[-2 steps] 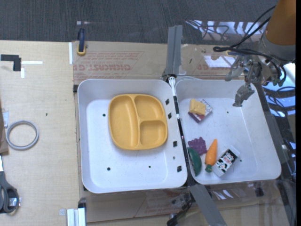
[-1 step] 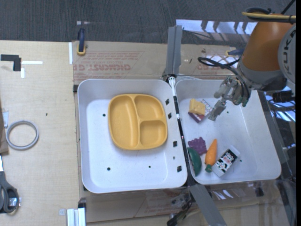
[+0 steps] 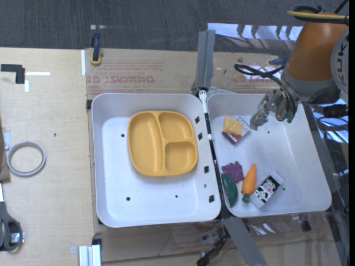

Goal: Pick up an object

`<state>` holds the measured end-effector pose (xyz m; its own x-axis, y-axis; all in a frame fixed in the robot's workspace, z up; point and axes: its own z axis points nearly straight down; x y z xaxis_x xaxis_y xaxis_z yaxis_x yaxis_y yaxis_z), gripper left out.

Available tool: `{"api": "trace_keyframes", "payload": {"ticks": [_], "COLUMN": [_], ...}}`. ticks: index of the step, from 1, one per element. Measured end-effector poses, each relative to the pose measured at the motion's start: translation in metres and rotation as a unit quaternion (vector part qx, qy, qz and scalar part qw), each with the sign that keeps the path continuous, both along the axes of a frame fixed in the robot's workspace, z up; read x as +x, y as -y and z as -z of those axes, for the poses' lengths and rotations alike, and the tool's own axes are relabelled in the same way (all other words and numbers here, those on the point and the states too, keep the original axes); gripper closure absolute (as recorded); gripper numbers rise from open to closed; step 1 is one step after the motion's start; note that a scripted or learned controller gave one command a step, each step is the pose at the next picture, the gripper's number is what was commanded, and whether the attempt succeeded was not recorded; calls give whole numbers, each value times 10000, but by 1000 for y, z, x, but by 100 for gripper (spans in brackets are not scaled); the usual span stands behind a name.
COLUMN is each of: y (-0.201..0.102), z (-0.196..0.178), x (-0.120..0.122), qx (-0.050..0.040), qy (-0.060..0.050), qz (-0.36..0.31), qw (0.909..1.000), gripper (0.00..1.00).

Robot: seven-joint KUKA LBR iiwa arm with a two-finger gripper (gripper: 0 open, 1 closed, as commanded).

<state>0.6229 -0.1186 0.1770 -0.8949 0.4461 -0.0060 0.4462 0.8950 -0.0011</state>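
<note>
Arm cut off by right and top edges; only orange band and wrist visible. Gripper small, blurred; finger gap unreadable. Pouch partly under cheese wedge, print too small to read. Scissors cut by left edge, blades out of sight. Carton label too small to read. Cardboard lettering mirrored, hardly legible.

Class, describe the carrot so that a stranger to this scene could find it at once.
Start at the right-hand white bin and look along its near edge. The carrot lies between purple grapes and a black-and-white carton; it alone is orange and tapered.
</note>
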Motion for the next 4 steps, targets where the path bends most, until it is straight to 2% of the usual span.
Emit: {"api": "trace_keyframes", "payload": {"ticks": [1, 2, 3, 4], "y": [0, -22, -12, -12], "z": [0, 64, 85, 75], "x": [0, 6, 17, 18], "qx": [1, 16, 17, 3], "qy": [-1, -18, -12, -4], "qz": [1, 1544, 3457, 3435], "qw": [10000, 9880, 9383, 9392], "gripper": [0, 0, 0, 100]}}
